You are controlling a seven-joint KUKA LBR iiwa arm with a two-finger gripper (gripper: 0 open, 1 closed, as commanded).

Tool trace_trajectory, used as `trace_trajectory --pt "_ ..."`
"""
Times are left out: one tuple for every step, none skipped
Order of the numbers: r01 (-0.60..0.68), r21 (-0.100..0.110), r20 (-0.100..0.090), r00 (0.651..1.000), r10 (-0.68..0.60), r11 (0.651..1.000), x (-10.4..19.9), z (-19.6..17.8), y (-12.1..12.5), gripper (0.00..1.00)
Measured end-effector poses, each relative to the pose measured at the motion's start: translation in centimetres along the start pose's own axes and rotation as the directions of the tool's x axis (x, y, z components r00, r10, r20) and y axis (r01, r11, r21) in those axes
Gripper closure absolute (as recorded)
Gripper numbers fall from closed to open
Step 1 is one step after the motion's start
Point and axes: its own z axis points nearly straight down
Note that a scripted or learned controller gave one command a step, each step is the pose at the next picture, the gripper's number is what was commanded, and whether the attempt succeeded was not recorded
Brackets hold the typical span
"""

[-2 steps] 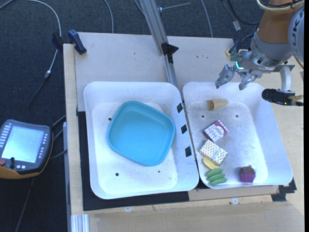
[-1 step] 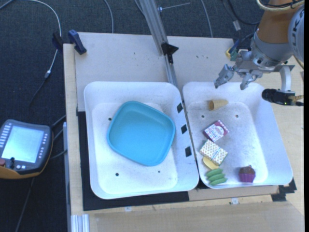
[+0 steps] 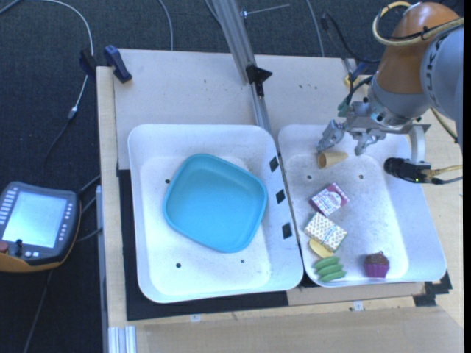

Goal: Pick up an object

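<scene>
My gripper (image 3: pixel 346 141) hangs over the far end of the right bin (image 3: pixel 412 219), its fingers (image 3: pixel 328 135) spread open with nothing between them. Just below its left finger lies a small tan wedge-shaped piece (image 3: pixel 332 158) on the bin floor, apart from the fingers. Nearer the front of the same bin lie a pink and white box (image 3: pixel 329 198), a checkered packet (image 3: pixel 325 231), a yellow piece (image 3: pixel 319 248), a green pea pod (image 3: pixel 329 269) and a purple item (image 3: pixel 376 264).
The left bin (image 3: pixel 147 168) holds a light blue square plate (image 3: pixel 215 201). A metal pole (image 3: pixel 239 39) slants down to the gap between the bins. Cables (image 3: pixel 419 171) trail from the arm at the right. A teach pendant (image 3: pixel 35 225) lies off the bench at left.
</scene>
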Motion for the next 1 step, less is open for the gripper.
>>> trace_trajectory --pt "0.000 -0.001 0.000 1.000 0.000 1.000 0.12 4.21 -0.03 0.00"
